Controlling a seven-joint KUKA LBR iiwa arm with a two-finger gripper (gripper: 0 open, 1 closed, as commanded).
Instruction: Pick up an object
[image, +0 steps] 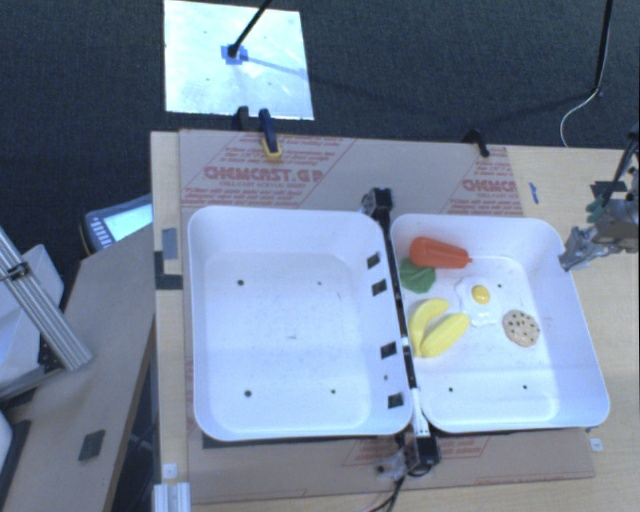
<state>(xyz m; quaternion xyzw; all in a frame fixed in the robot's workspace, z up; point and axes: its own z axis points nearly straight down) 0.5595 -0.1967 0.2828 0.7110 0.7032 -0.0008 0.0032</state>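
Note:
The right bin (560, 400) holds several toy foods in its back left part. An orange carrot (440, 252) lies at the back, with a green leafy piece (417, 276) just in front of it. A yellow banana (438, 327) sits near the divider. Right of that are a fried egg (479, 296) and a round cookie (520, 327). My gripper (582, 247) shows at the far right edge, just outside the right bin's back right rim and apart from all the objects.
The left bin (215, 400) stands beside the right one, with black clips (389, 350) along the shared rim. Both rest on a cardboard sheet (300, 170). A metal plate (237, 60) lies behind, and an aluminium rail (40, 310) leans at the left.

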